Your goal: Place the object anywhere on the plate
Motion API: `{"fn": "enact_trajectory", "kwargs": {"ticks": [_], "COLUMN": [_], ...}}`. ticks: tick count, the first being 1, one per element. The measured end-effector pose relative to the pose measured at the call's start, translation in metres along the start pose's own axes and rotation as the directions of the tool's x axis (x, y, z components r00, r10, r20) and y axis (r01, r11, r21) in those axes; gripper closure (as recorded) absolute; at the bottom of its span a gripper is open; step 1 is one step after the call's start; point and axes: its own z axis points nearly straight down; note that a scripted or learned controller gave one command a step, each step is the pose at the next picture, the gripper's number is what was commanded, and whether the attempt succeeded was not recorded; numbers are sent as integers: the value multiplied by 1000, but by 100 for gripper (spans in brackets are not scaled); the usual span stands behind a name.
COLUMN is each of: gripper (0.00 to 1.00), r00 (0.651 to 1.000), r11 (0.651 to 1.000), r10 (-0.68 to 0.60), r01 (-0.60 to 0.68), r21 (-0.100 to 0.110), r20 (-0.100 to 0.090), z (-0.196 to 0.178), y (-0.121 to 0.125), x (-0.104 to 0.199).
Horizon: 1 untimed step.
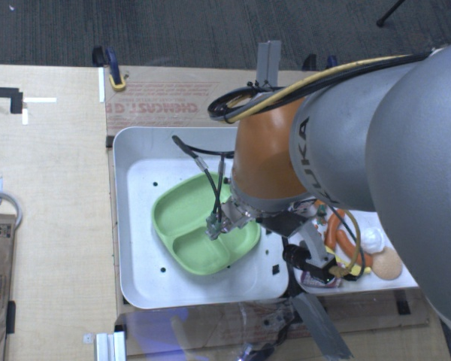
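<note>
A light green divided plate (179,215) lies in the left white bin (135,277), towards its right side. My gripper (216,227) hangs over the plate's right half, close to the ridge between its two compartments. The grey and orange wrist (270,156) above it hides the plate's far right edge. The gripper's tip is small and dark against the plate, and I cannot make out any object at it. Loose objects lie in the right bin: an orange carrot-like piece (337,235), a white lump (371,240) and a tan egg-shaped piece (387,265).
The big grey arm (391,164) covers most of the right bin (406,283). Black cables (199,156) loop over the left bin's back. A cardboard sheet (165,100) lies behind the bins, with wooden bench (45,164) to the left.
</note>
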Motion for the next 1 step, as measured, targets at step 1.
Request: {"fn": "enact_trajectory", "kwargs": {"ticks": [1], "gripper": [100], "r00": [994], "r11": [994], "r10": [110], "r01": [-110], "r21": [-2], "r20": [1], "z": [-55], "y": [9], "x": [44]}}
